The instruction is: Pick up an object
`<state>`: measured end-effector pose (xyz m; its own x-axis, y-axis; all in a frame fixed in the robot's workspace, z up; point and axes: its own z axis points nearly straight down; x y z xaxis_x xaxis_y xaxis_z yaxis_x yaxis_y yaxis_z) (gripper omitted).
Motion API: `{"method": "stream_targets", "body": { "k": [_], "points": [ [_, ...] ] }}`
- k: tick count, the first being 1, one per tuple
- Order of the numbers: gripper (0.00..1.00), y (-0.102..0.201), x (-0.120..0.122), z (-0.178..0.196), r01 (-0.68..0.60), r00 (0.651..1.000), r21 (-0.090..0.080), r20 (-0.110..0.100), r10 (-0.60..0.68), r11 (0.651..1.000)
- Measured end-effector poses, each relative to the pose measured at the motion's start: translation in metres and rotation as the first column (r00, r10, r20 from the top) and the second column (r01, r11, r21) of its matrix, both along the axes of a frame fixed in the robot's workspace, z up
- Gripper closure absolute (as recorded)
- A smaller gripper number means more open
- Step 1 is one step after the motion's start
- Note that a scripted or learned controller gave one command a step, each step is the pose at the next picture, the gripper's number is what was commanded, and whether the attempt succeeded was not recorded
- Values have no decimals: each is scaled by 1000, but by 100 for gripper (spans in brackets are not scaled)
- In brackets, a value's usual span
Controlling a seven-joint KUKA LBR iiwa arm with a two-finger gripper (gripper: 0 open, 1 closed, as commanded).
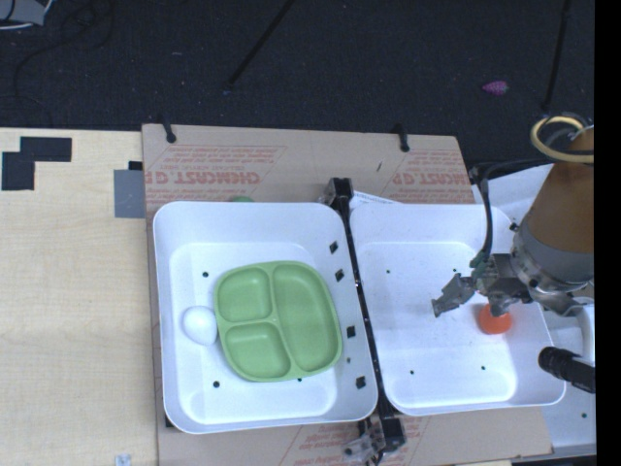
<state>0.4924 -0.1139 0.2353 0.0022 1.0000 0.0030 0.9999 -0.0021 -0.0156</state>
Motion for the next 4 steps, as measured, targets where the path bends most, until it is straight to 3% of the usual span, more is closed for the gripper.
{"method": "stream_targets", "body": {
  "k": [1,2,4],
  "points": [
    [0,0,2,6,-2,1000,-1,11,2,1000],
    [0,2,6,-58,-2,1000,-1,6,2,1000],
    [0,3,9,-149,-1,1000,-2,14,1,1000]
  ]
}}
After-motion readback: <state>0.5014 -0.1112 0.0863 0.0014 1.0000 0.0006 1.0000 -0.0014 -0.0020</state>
